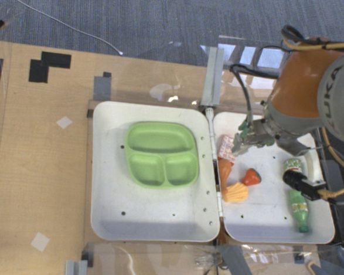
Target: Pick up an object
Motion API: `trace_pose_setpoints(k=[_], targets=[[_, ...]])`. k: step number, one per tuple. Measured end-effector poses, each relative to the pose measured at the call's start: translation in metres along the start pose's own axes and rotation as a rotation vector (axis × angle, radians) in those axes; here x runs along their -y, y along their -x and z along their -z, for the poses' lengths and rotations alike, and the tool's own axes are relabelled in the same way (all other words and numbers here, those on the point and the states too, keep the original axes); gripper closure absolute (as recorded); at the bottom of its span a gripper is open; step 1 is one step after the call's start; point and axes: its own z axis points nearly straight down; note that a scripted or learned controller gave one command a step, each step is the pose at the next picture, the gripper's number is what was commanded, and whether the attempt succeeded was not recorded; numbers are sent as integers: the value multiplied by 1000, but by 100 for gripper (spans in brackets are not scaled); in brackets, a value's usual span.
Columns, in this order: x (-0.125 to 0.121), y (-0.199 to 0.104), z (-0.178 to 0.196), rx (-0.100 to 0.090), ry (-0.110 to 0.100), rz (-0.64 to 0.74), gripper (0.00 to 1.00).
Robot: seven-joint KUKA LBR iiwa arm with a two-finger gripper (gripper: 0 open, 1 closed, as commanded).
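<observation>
Hovering over the right bin (271, 232), my claw (240, 146) hung just above a snack packet (226, 148). I couldn't tell its finger state. Below it lay a toy strawberry (251, 177).

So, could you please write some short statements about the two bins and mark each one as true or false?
1. The green divided plastic plate lies in the left white bin. True.
2. The green plastic bottle lies in the left bin. False: it lies in the right white bin, near its right wall.
3. The gripper hangs over the right bin, close to the small pink and white packet. True.
4. The red toy strawberry sits on the green plate. False: it rests on the right bin's floor, beside the yellow-orange toy food piece.
5. The plate has three compartments. True.
</observation>
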Motion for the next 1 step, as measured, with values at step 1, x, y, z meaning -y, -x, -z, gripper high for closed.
trace_pose_setpoints(k=[1], targets=[[60, -52, -46, -2, -1, 681, 100]])
